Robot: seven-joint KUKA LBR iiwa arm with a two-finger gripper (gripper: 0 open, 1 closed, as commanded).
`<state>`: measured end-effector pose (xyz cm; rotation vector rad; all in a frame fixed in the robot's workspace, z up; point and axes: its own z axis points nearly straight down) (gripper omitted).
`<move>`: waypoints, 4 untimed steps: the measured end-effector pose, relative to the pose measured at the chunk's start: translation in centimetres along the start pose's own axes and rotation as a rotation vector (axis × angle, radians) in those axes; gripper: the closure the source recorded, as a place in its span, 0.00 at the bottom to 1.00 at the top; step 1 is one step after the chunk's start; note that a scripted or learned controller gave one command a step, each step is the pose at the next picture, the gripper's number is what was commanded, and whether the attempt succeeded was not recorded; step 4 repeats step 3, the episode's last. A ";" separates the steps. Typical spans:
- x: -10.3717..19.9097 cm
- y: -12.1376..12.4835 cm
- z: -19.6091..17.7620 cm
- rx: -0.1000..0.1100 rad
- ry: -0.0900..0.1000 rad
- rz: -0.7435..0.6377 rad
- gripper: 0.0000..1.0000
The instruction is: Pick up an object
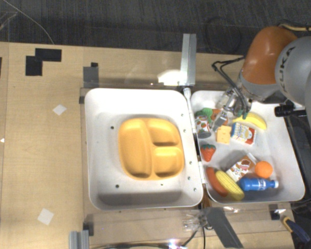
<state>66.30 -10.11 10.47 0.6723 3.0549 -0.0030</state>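
- Reaching in from the right, the grey arm [300,71] bends down over the right bin [295,185]; its orange band [262,56] sits above the wrist, with black cables looped beside it.
- The hand [229,109] hangs low over the bin's upper left part, tilted toward the divider between the bins. Whether it is spread or pressed together, I cannot tell; nothing is seen between its tips.
- Just beside the hand: a yellow banana [255,120], smooth and curved; a white carton with red print [243,133]; a flat yellow cheese wedge [224,135]; a small printed can [202,125]; a green piece [206,112], too small to name.
- Lower in the same bin: a strawberry [209,151], an ear of corn [229,184] with a bumpy surface, a red sausage-like piece [214,178], a second printed carton [239,167], an orange ball [264,169], a blue bottle [256,184] lying on its side.
- The left bin [101,139], white and shallow with rounded corners, holds a glossy yellow divided tray [150,147], roughly centred, bare floor all round it.
- Things crowd the right bin's left and lower parts; its right side lies open.
- Both bins rest on a pale wood table [36,154].
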 end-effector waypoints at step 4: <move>2.7 4.1 -8.4 -0.001 0.005 0.875 1.00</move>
